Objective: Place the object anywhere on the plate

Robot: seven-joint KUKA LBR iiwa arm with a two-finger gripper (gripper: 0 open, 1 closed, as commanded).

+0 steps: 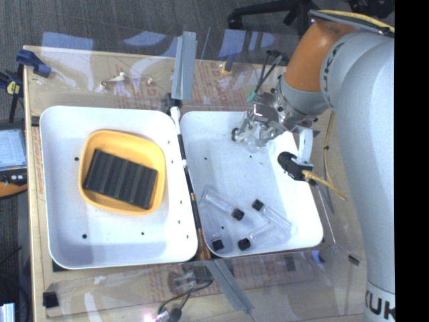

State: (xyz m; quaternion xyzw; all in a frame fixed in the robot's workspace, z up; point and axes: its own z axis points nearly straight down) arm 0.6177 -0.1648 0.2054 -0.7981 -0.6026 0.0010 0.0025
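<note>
Arm over the right bin, tubes on its floor, plate in the left bin.

Camera view: the end effector (258, 134) sits at the upper part of the right bin (201, 180), right of centre in the frame; whether it is clenched or released cannot be told. Several clear tubes (251, 223) with black caps lie in that bin's lower half. The yellow plate (90, 154), in the left bin (57, 213), carries a dark ribbed block (124, 178). Both bins rest on the counter (87, 79).
</note>
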